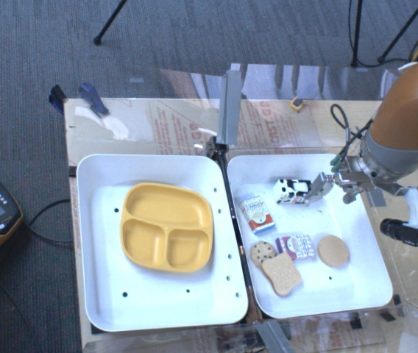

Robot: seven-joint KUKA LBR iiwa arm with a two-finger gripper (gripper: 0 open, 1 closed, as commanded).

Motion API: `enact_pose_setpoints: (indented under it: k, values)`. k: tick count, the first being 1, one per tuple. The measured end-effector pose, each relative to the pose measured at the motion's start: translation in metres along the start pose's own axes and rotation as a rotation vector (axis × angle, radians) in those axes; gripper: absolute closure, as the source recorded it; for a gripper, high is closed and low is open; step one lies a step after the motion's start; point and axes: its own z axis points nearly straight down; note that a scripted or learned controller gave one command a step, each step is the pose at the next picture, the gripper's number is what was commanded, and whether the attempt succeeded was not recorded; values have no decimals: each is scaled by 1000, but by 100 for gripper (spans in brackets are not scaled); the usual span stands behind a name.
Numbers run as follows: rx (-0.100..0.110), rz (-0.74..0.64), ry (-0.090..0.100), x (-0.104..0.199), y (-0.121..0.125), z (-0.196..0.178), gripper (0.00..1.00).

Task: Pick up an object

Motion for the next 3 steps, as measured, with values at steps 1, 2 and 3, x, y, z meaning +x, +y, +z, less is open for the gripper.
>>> enact_pose_setpoints:
  k: [1,2,3]
  values:
    - [-5,1,-3,19,62,75,0]
    - [-30,2,-13,20,69,93,0]
    - [-39,-3,-6,24,73,79,100]
